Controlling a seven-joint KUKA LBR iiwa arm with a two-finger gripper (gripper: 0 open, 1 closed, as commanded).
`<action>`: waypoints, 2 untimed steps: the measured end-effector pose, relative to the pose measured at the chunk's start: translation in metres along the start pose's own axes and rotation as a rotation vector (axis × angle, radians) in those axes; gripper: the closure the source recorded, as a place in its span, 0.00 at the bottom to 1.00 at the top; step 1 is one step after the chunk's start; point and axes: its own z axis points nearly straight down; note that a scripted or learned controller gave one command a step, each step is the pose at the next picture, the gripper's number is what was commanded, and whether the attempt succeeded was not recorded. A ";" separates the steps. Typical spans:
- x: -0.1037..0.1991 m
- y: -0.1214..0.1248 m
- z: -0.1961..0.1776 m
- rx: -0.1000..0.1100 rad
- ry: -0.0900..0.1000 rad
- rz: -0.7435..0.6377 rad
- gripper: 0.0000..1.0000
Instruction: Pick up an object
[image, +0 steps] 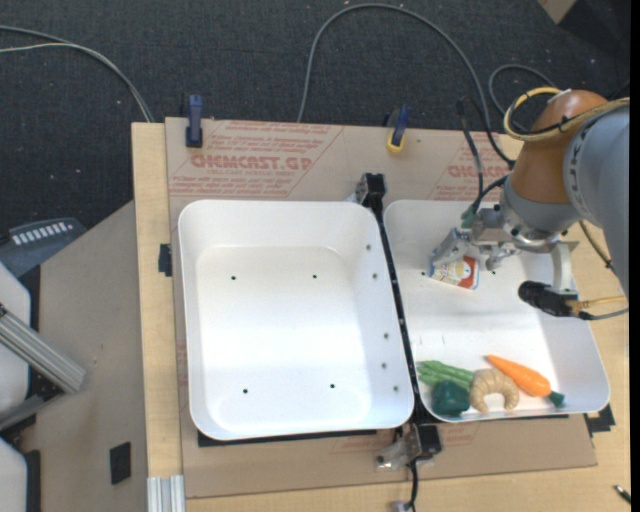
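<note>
The gripper (462, 250) is low in the right bin (560, 335), over a small red-and-white carton (460, 273). Finger state: cannot tell. Judged step: grasping. Next: confirm hold, then lift straight up.

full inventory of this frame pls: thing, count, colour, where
Bins: 2, white, side by side on the bench.
Carrot: 1, orange with a green tip, near edge of the right bin.
Ginger-shaped piece: 1, tan, beside the carrot.
Green vegetables: 2 as far as I can tell, one light and long, one dark and round, near-left corner of the right bin.
Small carton: 1, white with red and orange print, far part of the right bin, under the gripper.
Clamps: 2, blue and yellow, far edge of the board.
Cables: several, grey, on the dark floor.
Arm: 1, grey with an orange band.
Gripper: 1, over the carton.
</note>
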 end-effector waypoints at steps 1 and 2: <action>-0.017 0.031 -0.011 0.008 -0.001 0.000 0.00; -0.006 0.010 -0.004 0.004 -0.001 -0.001 0.00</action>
